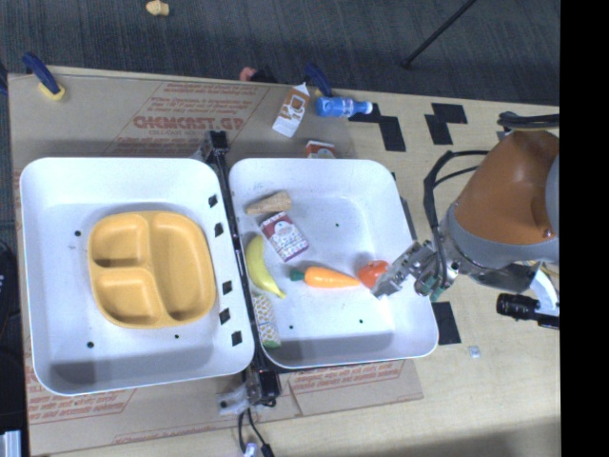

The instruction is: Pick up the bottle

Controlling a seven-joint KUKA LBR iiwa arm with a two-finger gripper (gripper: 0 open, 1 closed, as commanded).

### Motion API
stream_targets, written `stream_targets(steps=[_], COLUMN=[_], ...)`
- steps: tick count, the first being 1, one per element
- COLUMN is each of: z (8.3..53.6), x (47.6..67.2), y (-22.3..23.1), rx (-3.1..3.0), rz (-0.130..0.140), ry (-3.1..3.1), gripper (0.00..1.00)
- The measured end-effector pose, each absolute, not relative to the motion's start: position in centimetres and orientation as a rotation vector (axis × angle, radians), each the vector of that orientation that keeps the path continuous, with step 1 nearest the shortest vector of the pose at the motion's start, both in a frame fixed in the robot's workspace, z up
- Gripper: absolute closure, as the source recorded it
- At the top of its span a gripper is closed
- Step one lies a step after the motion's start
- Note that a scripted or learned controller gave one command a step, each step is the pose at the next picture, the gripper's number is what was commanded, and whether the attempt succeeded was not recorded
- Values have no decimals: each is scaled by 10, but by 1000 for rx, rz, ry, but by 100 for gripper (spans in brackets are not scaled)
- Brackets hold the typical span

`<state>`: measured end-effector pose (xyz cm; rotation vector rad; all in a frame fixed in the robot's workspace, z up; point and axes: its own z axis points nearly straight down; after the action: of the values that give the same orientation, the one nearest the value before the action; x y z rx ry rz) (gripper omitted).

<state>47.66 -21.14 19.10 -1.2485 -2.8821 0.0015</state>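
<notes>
The bottle (335, 108) is lying untouched beyond the right bin (404, 217); the hand (398, 279) (grip unreadable) is hovering inside that bin.

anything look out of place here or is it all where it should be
Yes: the blue bottle lies on its side on the bench behind the right bin, beside a small carton, while the gripper sits low in that bin near the carrot.
</notes>
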Motion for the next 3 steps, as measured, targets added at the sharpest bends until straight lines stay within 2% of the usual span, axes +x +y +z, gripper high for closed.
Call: stream_targets(steps=[1, 2, 3], z=[202, 178, 233], x=[477, 476, 477], y=[-173, -152, -211], rx=[-1214, -841, -512], rz=[1, 0, 2], ry=[-2894, -3023, -3100], gripper=[100, 100, 100])
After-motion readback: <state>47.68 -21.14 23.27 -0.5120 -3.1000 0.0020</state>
